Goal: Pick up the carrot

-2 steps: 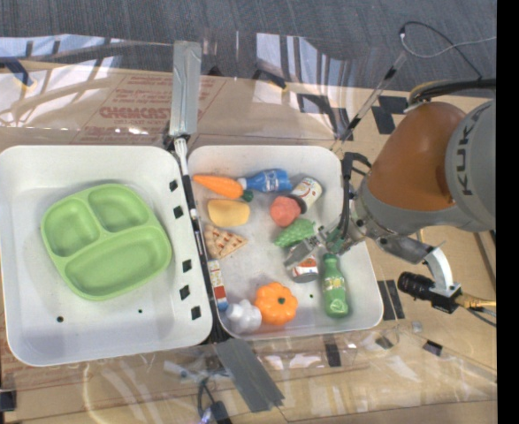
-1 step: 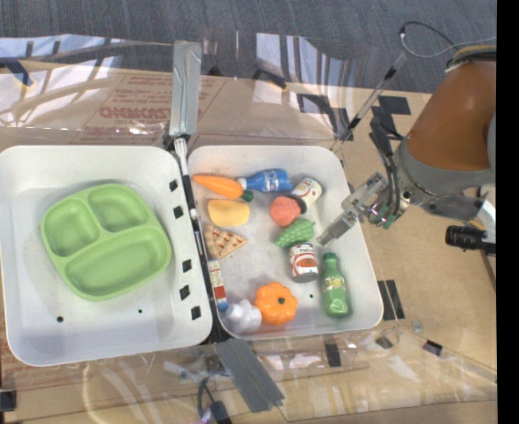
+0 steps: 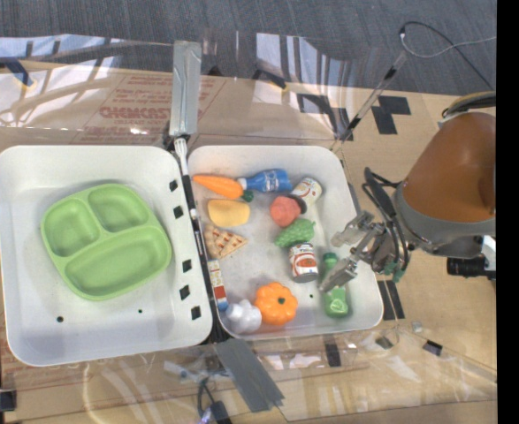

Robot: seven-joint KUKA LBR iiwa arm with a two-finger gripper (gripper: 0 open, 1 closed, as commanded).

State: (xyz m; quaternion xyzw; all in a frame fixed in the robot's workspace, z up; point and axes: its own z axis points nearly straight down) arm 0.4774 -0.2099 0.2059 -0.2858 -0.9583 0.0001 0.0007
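The carrot (image 3: 218,185), orange with a green stub at its right end, lies along the far left side of the right bin (image 3: 268,155), beside a blue bottle (image 3: 268,182). My gripper (image 3: 347,253) hangs over the bin's right edge, well to the right of the carrot and nearer the front. Its two fingers are spread apart, one at the upper side and one lower (image 3: 337,277), with nothing between them. A green toy (image 3: 336,304) lies just below the lower finger.
The right bin also holds a yellow piece (image 3: 229,212), a waffle slice (image 3: 225,241), a red fruit (image 3: 286,210), a green bunch (image 3: 295,233), a small can (image 3: 304,261), a pumpkin (image 3: 277,303) and a jar (image 3: 308,189). The left bin (image 3: 29,325) holds a green divided plate (image 3: 106,239).
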